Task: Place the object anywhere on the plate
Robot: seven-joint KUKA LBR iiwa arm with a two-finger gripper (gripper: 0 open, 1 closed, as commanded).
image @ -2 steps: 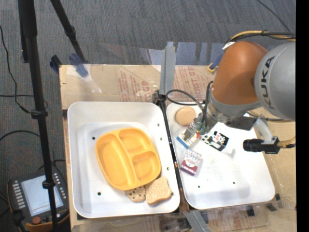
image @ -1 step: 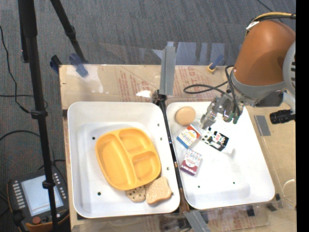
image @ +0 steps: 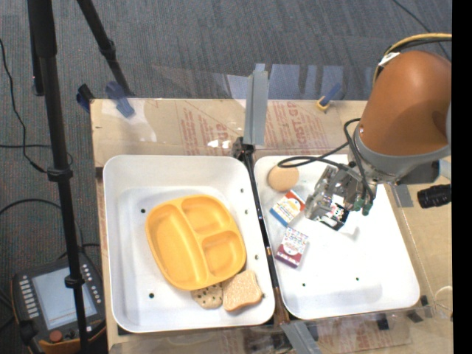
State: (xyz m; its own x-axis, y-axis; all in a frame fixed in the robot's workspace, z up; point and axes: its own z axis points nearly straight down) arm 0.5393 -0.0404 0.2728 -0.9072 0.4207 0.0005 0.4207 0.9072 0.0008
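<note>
Camera view: the gripper (image: 330,206) hangs over the upper left part of the right bin (image: 369,286). Its fingers (image: 321,201) point down toward the bin floor, but the metal and cables around them blur together, so whether they are spread or pressed together cannot be told, and nothing is seen between them. Above, at about 1 o'clock from the gripper, sits the orange band (image: 409,102) of the arm.

Just at 9 o'clock from the gripper lies a small blue and white box (image: 286,209), tilted. At 10 o'clock from the gripper rests a tan egg-shaped object (image: 282,178), near the bin's upper left corner. At 7 o'clock lies a small pink and white packet (image: 292,247), flat on the bin floor.

Further toward 9 o'clock, the left bin (image: 125,198) holds the yellow plate (image: 195,240), a tray with three compartments. At the plate's 5 o'clock edge, touching it, lie a slice of bread (image: 243,291) and a brown cracker (image: 209,296). Both bins rest on the worktop (image: 177,124).
</note>
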